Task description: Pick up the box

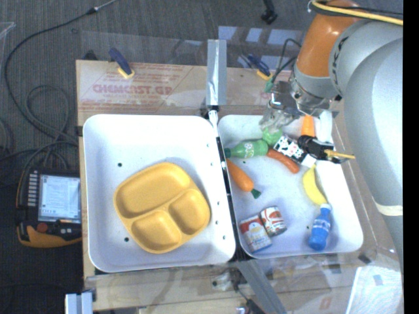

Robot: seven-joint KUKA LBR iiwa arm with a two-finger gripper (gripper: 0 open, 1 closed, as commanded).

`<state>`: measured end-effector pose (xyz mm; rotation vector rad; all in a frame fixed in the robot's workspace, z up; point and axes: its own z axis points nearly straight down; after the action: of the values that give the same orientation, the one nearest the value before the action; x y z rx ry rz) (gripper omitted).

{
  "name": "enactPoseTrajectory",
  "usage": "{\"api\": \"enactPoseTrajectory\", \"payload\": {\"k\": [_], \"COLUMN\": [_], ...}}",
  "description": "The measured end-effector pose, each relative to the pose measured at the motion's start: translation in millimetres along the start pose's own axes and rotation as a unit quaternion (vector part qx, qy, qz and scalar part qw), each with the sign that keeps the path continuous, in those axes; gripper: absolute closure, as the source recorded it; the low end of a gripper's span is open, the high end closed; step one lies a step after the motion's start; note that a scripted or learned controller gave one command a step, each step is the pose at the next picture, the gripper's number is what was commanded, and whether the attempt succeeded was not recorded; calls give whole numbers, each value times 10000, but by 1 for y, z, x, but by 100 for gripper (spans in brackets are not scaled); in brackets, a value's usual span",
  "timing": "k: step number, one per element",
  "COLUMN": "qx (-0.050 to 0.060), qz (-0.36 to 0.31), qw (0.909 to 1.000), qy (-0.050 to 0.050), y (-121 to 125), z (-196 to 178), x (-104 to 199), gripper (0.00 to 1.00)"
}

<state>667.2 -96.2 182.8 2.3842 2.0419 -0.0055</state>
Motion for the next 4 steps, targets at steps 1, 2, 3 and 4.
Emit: {"api": "enactPoseTrajectory", "payload": {"k": [1, 2, 3, 4], "qx": [3, 25, -62, -77], "qz": [0, -961, -1282, -1382], "qw": [10000, 9954, 9917, 9904], "qy": [-2, 18, 9, 6], "y": [0, -54, -129, -62], "z": [0, 85, 92, 93], "x": [0, -53, -35, -61], "gripper": [0, 0, 0, 0]}}
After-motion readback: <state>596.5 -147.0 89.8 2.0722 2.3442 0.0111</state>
